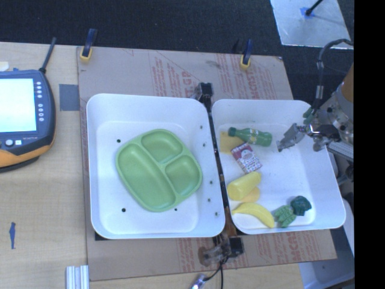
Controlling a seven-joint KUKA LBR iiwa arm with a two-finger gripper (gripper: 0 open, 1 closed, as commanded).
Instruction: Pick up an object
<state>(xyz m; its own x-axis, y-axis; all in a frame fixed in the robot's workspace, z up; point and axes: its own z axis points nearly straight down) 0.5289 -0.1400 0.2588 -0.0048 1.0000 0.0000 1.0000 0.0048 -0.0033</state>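
Two white bins sit side by side on a sheet of brown cardboard [180, 77]. The left bin [102, 161] holds a green plate [158, 169] with three sections, lying flat near the middle.

The right bin [319, 179] has the small toys in it. A green bottle [251, 136] lies on its side near the top, and a pale yellow piece [226, 142] lies just beside it, against the wall between the bins. Just below the bottle is a little red and white packet [246, 159]. Lower down is a yellow block [243, 186], and under that a yellow banana [255, 214] lies close to the front wall. Next to the banana, in the front right corner, are two green toys — a light green one [283, 215] and a darker green one [300, 205], touching or nearly so.

The gripper [296, 136] reaches in from the right, over the upper right part of the right bin. One grey finger tip points toward the bottle but is apart from it, with bare white bin floor between. Nothing can be seen between the fingers. How wide they are open — that is too hard to tell from here.

A tablet with an orange edge [24, 116] lies on the wooden bench at the left. Two clamps [88, 46] hold the cardboard at the back edge.
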